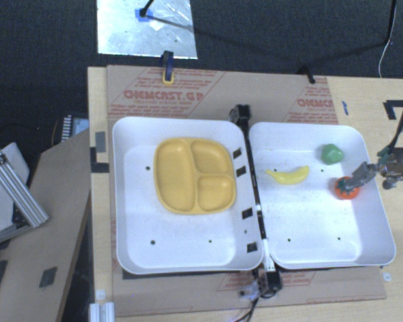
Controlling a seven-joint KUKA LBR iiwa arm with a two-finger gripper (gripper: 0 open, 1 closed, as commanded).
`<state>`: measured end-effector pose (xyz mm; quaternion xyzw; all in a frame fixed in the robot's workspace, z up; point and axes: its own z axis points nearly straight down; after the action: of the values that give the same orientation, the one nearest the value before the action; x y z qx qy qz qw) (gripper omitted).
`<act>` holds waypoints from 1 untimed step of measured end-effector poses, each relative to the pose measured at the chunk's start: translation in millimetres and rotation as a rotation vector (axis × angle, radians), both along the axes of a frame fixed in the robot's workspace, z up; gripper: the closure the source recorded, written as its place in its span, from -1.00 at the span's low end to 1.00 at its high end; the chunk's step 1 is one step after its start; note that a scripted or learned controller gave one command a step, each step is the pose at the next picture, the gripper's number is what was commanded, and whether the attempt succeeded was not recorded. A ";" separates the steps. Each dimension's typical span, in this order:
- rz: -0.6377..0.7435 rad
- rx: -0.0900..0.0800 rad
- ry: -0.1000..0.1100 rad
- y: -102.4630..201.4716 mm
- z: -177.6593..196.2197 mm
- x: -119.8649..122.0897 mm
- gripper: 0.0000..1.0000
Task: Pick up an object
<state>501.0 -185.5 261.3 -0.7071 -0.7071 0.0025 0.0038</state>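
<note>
The grey two-finger gripper point(360, 174) sat low at the right edge of the right shallow white plastic bin point(322, 247), touching a small round orange-red fruit point(346, 189); its grip couldn't be made out. In that bin, a green round fruit point(332, 154) lay near the far wall, a yellow plastic banana point(288, 175) nearer the centre. Left of it, a yellow three-compartment plate point(193, 176) filled the other bin point(134, 247).

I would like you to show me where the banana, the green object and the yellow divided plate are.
banana point(288, 175): camera view, on the middle of its curved body.
green object point(332, 154): camera view, on its top surface.
yellow divided plate point(162, 180): camera view, on its left rim.
</note>
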 end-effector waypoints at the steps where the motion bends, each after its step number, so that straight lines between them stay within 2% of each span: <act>1: 0.004 -0.003 -0.010 0.6 5.4 2.2 -1.00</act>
<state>503.2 -184.9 266.7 -0.7059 -0.7083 -0.0003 -0.0008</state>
